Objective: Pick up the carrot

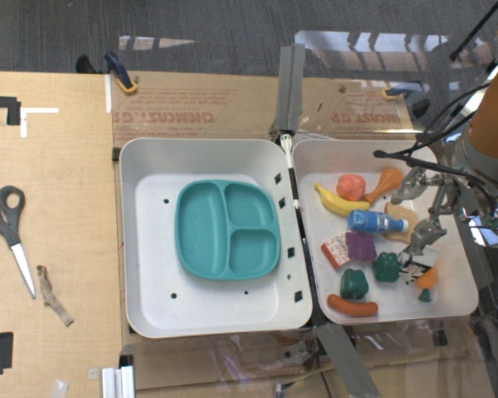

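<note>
A wooden bench (50, 222) is carrying two shallow white bins side by side, with scissors (8, 230) lying off to the far left. The left bin (141, 247) is holding a teal divided plate (228, 230). The right bin (461, 301) is crowded with toy food: a banana (336, 201), a tomato (352, 185), a blue bottle (373, 220), a purple block (361, 245), two green vegetables (354, 283) and a red sausage (353, 307).

The arm is reaching in from the right, and its gripper (419, 247) is hanging over the right side of this bin; whether it is released or clenched I cannot tell. The carrot (427, 282) is lying just below the gripper, towards the near right corner of the bin, a small orange piece with a green tip, its long axis looking roughly near-to-far.

The bin's right wall is sitting close beside the carrot, so room is looking tight on that side, while the dark green vegetable (387, 267) is crowding the left. A short move towards the near edge seems to be what the grasp is turning on.
</note>
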Robot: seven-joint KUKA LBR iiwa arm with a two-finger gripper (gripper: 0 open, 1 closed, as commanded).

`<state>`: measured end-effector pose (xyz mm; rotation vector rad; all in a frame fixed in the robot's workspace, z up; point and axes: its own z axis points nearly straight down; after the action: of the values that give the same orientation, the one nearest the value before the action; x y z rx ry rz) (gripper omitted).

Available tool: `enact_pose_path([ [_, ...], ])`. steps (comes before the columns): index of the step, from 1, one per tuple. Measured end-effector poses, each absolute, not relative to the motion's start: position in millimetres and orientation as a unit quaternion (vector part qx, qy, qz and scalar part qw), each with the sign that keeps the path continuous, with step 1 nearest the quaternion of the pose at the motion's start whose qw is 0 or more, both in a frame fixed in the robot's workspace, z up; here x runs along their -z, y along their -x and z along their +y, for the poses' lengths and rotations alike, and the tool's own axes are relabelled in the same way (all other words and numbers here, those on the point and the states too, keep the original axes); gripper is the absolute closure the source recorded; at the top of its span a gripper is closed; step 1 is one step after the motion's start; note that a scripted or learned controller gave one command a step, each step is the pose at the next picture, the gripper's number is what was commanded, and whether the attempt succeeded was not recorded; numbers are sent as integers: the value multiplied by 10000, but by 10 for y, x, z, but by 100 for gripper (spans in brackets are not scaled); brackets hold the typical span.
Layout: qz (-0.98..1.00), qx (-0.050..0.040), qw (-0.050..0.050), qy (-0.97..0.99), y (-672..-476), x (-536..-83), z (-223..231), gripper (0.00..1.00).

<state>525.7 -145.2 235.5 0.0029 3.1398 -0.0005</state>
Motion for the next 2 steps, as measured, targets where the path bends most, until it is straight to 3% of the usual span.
enact_pose_path([
  [1, 10000, -2, 4, 96, -5119, -1195, -1854, 0],
  [2, 9971, -1, 10, -756, -5038, -928, -1998, 0],
])
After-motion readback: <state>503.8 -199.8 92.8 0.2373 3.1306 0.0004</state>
